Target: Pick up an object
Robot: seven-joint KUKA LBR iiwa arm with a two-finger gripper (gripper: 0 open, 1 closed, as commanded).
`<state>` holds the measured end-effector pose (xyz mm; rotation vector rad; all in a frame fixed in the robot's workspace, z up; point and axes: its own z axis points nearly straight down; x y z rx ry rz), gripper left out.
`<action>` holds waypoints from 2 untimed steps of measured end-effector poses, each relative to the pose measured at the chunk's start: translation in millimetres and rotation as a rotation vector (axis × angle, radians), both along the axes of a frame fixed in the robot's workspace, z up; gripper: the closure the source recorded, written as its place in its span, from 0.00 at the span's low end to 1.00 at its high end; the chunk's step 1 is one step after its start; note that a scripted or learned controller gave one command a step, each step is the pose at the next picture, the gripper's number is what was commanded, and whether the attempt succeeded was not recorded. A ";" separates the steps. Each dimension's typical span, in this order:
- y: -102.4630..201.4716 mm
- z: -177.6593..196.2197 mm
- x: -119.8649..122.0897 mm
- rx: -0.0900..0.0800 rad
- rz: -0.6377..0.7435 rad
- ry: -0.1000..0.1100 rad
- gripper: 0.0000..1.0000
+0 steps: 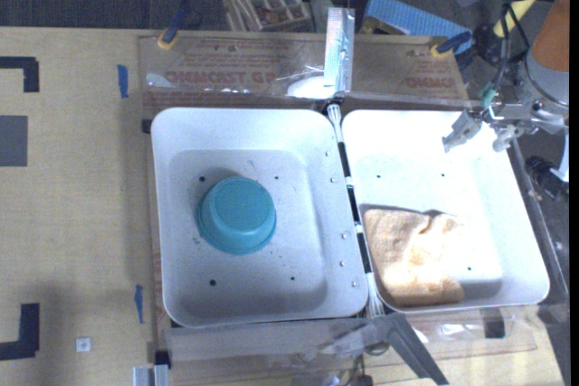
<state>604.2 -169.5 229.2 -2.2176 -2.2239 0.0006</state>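
Observation:
A teal blue bowl (237,213) sits upside down in the left white bin (172,140). A tan cloth (412,254) lies crumpled in the near left corner of the right white bin (398,136). My gripper (478,136) hangs over the far right edge of the right bin, well away from the cloth and above it. Its fingers (455,133) are spread open with nothing between them.
A clear plastic panel (339,50) stands upright behind the seam between the bins. Boxes, cables and a blue block clutter the floor beyond the bench. The wooden bench top (63,212) stretches to the left of the bins.

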 end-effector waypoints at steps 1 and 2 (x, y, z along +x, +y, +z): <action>9.6 -134.5 -49.5 -0.001 0.091 -0.003 0.00; 5.3 -139.9 -81.3 -0.002 0.437 -0.011 0.00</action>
